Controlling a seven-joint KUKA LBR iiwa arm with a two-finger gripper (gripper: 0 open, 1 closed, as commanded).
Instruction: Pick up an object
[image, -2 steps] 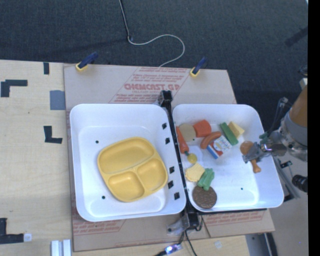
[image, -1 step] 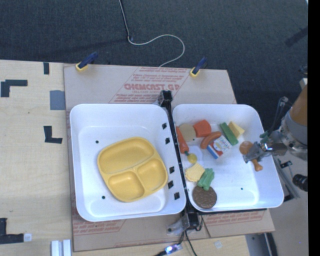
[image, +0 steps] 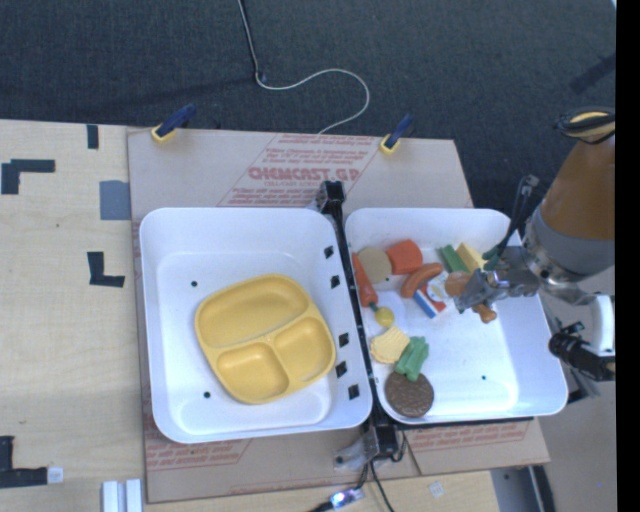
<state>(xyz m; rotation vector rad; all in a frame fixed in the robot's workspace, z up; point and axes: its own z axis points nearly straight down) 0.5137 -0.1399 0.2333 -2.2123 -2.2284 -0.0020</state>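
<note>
Several small toy foods lie in the right bin (image: 520, 390), and the gripper (image: 478, 292) hangs low over its upper part, near an orange piece (image: 487, 315). To grasp well, it should centre over one separate piece, then descend straight.

I see two bins side by side on the tabletop (image: 60, 300). A divided tray (image: 264, 336) lies in the left bin (image: 170, 240). Small toy foods (image: 405, 270) cluster in the right bin (image: 500, 380), toward its left half.
</note>
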